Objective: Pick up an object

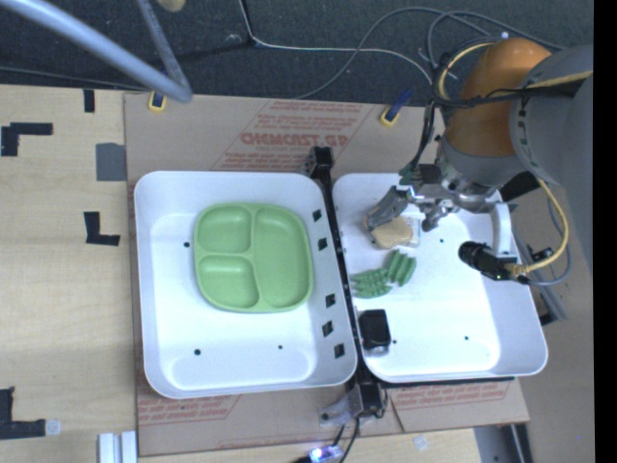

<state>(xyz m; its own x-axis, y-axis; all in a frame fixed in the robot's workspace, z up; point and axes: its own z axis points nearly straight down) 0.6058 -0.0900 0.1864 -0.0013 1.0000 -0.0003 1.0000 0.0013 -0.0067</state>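
- A wooden bench (58, 287) with a cardboard sheet (280, 128) on it carries two shallow white bins side by side; beyond the bench lies dark carpet crossed by loose cables (318, 46); black tape marks (29, 135) dot the wood on the left.
- The gripper (403, 210) hangs low over the upper left part of the right bin (501, 345); its two fingers stand spread apart, one slanting down to the left and one to the right; between them, just under the tips, sits a tan block (395, 232); whether the fingers touch the block I cannot tell, and it looks to rest on the bin floor.
- The arm (501, 104) comes in from the right, its orange band above the wrist, with yellow and black cabling looped beside it.
- Just below the block lies a green pea pod toy (386, 274), slanted, near the block but apart from the fingers.
- Further down, by the divider between the bins, lies a small black object (374, 328), well apart from the gripper.
- A black cylindrical part (482, 257) on the arm's side hangs over the right half of the same bin.
- The left bin (174, 355) holds a green plate (254, 257) with three compartments, lying flat near its middle; black clips (328, 307) run along the shared edge of the bins.
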